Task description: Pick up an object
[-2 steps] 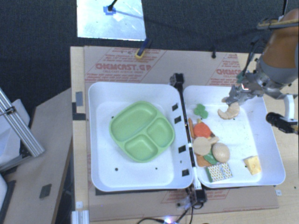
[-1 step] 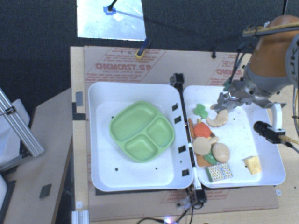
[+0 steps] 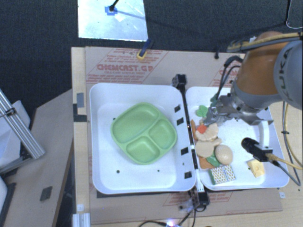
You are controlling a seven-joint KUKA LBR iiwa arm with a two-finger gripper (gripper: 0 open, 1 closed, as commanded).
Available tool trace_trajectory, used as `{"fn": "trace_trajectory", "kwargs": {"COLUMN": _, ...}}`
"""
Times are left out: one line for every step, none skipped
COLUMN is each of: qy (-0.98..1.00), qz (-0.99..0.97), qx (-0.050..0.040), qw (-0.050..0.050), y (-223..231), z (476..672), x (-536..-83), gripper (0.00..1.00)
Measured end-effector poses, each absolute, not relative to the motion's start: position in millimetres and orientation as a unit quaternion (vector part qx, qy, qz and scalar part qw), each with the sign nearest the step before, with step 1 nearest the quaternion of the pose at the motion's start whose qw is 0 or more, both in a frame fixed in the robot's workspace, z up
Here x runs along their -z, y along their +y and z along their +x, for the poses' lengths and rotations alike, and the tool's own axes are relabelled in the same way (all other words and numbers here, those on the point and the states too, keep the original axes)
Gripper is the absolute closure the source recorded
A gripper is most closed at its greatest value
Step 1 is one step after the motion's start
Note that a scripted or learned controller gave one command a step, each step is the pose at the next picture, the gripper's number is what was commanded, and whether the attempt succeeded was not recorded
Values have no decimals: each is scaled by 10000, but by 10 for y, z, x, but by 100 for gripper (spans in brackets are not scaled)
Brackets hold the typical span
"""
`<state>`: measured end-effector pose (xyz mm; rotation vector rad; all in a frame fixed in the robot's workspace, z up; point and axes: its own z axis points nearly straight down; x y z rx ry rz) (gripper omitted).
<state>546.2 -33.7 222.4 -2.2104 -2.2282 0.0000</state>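
The right bin (image 3: 277, 174) holds a pile of toy food along its left side: a green piece (image 3: 202, 111), a red piece (image 3: 202, 129), a pale flat piece (image 3: 208, 133), a tan round slice (image 3: 205, 148), a beige egg-shaped piece (image 3: 224, 153), a green-checked block (image 3: 222, 174) and a yellow wedge (image 3: 256, 167). My gripper (image 3: 214, 113) hangs low over the upper part of this pile, between the green and pale pieces. I see nothing clearly held.
The left bin (image 3: 102, 174) holds a green three-compartment plate (image 3: 144, 133). A row of black clips (image 3: 182, 122) runs along the divider between the bins. The arm body covers the right bin's upper right part. A metal sheet (image 3: 112, 12) lies beyond the bench.
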Motion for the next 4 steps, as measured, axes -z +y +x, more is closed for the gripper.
{"fn": "trace_trajectory", "kwargs": {"qy": -7103, "qz": -7039, "qx": 0, "qw": 18, "y": 146, "z": 5177, "x": -2145, "gripper": 100}}
{"fn": "trace_trajectory", "kwargs": {"qy": -7077, "qz": -7065, "qx": 14, "qw": -13, "y": 74, "z": 5179, "x": -2344, "gripper": 100}}
{"fn": "trace_trajectory", "kwargs": {"qy": -7074, "qz": -7068, "qx": 1, "qw": 1, "y": 69, "z": 5053, "x": -2214, "gripper": 100}}
{"fn": "trace_trajectory", "kwargs": {"qy": -7090, "qz": -7052, "qx": 9, "qw": -4, "y": 172, "z": 5148, "x": -2326, "gripper": 100}}
